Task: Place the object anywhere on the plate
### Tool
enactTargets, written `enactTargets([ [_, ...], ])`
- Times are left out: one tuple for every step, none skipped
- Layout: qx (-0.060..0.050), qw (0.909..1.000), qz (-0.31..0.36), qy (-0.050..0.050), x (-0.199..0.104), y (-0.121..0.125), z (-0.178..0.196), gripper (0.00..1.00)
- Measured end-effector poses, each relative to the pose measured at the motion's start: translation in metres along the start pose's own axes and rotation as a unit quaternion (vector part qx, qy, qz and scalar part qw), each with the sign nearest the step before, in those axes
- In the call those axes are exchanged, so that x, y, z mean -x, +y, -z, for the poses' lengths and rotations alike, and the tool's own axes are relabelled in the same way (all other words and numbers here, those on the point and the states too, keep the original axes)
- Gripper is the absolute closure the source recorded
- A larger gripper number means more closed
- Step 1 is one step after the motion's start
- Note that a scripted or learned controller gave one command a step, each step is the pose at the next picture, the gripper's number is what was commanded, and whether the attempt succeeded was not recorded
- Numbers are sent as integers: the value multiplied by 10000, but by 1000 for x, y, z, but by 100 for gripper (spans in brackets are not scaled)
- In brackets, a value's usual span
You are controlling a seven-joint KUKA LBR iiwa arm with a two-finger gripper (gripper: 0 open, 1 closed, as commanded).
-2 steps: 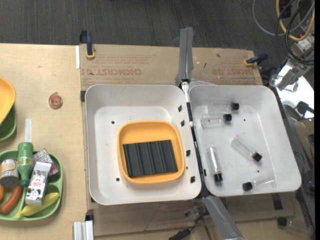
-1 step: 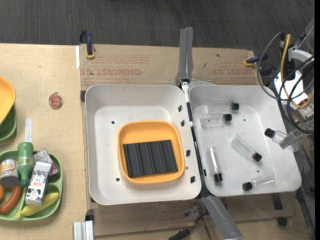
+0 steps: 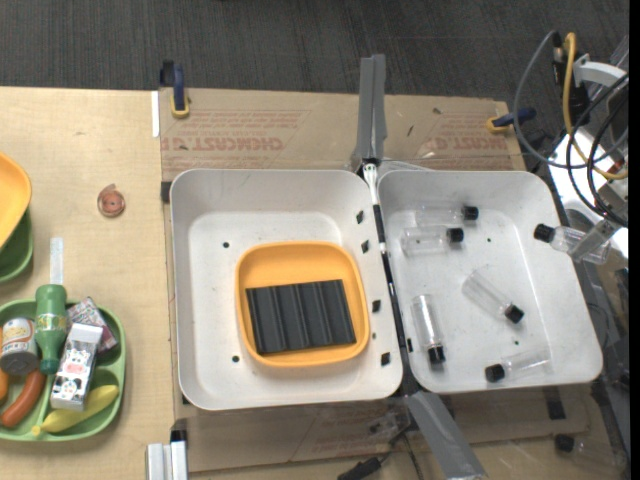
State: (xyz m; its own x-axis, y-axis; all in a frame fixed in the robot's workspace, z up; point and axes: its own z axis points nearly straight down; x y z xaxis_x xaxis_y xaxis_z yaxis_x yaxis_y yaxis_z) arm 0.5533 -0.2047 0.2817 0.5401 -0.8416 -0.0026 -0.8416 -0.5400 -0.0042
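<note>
- Square orange plastic plate (image 3: 300, 260), bearing a ribbed black pad (image 3: 300, 317), sits mid left white bin (image 3: 190, 298).
- Clear black-capped vials (image 3: 427, 328) lie scattered across the right white bin (image 3: 560, 358).
- Nothing appears placed yet; picking remains. Gripper state: cannot tell.

Dark ridged block (image 3: 301, 316) covering plate (image 3: 300, 257), vials (image 3: 427, 328) scattered

Dark grey carpet (image 3: 300, 18) covers the floor along the top; below it a pale wooden tabletop (image 3: 80, 138) fills the left side; a sheet of brown cardboard (image 3: 270, 133) (printed with reversed red lettering) lies over the bench, held by clamps (image 3: 175, 88) at its far corners; cables (image 3: 585, 118) tangle at right.
</note>
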Motion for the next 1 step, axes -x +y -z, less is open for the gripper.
enactTargets([
  [2, 9958, 920, -9, -15, -22, 11, 100],
])
